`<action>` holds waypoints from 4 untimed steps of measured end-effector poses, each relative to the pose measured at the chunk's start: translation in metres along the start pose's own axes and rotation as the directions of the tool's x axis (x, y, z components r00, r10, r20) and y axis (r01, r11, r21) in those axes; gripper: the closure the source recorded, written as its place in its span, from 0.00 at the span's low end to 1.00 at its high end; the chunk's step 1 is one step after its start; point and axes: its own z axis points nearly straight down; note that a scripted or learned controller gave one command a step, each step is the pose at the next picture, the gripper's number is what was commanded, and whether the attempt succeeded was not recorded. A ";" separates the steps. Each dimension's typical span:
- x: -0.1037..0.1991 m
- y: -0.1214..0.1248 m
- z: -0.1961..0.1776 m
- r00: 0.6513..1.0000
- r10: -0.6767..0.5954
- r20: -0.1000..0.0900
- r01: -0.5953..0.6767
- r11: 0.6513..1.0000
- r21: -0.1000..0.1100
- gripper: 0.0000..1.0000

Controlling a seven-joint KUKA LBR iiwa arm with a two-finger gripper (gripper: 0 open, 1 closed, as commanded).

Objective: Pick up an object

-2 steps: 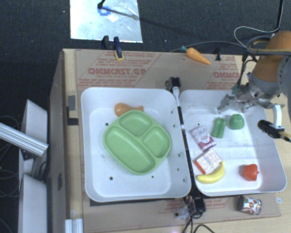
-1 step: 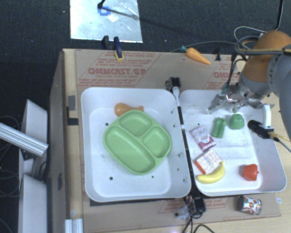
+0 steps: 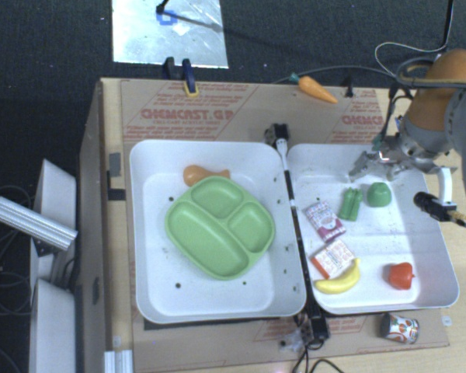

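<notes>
Gripper [image 3: 386, 164] poised over right white bin [image 3: 439, 286], finger state unreadable. Small green round cup [image 3: 379, 193] just below: centre over it, descend straight, clear green block [image 3: 349, 204].

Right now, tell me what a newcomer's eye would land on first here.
The big green divided plate fills the middle of the left bin, with an orange thing peeking from behind its far edge. In the right bin, small things scatter: a banana and a red toy near the front, green pieces farther back. The gripper hangs over that bin's far right corner.
</notes>
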 end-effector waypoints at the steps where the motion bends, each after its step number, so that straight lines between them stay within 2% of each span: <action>1: 0.028 0.000 0.001 1.000 -0.002 0.000 0.002 1.000 0.000 0.00; 3: 0.010 0.000 0.000 1.000 0.001 0.001 -0.001 1.000 -0.001 0.00; 4: 0.031 0.000 0.001 1.000 -0.002 0.000 0.002 1.000 0.000 0.00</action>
